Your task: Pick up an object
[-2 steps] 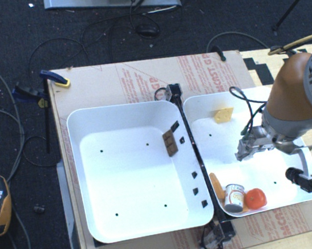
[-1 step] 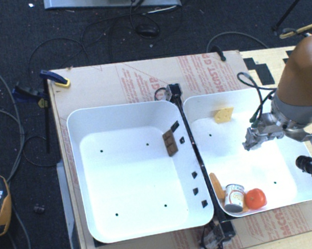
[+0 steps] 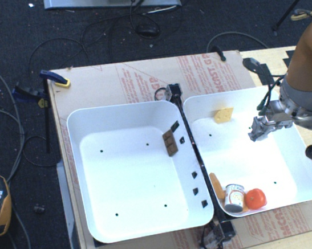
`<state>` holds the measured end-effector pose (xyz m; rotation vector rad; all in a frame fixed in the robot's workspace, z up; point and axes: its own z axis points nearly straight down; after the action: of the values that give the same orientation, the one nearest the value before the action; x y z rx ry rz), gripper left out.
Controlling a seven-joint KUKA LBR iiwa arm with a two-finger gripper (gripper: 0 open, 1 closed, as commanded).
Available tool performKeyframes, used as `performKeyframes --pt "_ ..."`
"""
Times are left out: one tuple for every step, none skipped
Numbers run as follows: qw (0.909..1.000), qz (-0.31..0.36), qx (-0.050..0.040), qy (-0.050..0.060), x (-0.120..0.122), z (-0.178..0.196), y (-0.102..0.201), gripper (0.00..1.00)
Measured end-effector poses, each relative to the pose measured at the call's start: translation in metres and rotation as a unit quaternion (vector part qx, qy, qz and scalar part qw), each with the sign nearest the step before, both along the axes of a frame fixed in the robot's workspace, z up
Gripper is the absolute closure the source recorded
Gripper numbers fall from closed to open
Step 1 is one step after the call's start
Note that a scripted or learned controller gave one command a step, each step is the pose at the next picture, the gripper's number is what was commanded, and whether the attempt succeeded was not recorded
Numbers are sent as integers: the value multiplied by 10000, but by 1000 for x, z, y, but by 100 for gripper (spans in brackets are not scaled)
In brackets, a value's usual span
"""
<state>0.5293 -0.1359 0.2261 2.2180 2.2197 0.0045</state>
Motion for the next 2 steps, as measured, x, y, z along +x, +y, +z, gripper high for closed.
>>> performKeyframes --pt "10000 -3 -2 3 4 46 -7 100" --pt "10000 15 6 29 22 29 36 100"
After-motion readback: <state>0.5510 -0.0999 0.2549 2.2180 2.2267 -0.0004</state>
